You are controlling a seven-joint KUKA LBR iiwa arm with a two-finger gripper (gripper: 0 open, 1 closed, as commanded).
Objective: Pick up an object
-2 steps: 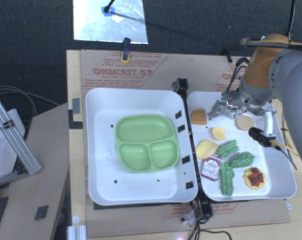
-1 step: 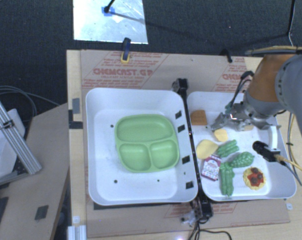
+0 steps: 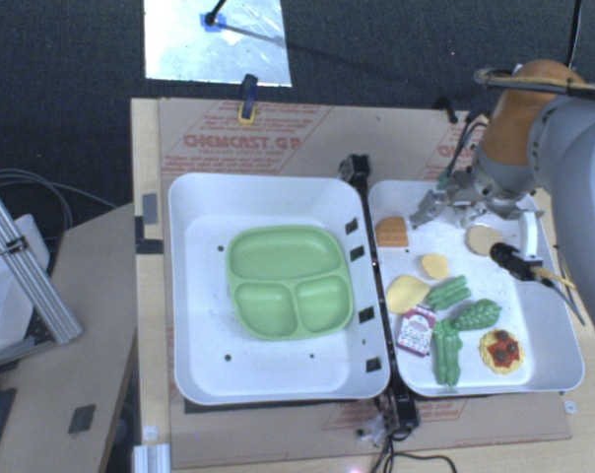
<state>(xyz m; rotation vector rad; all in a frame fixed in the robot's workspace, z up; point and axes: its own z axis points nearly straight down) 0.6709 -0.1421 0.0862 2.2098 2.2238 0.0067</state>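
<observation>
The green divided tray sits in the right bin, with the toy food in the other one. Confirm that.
Wrong bin: the camera view shows the green divided tray in the left bin. The toy food, such as the small pizza, lies in the right bin.

A green three-compartment tray (image 3: 286, 282) lies flat in the middle of the left white bin (image 3: 194, 363). Both bins sit on a brown board printed with red lettering (image 3: 240, 143), which runs across the upper middle of the frame. A yellow and blue clamp (image 3: 247, 100) grips the board's top edge. Above it, at upper centre, a shiny silver sheet (image 3: 217, 28) lies on dark carpet. An aluminium rail (image 3: 22, 264) slants along the left edge.
</observation>
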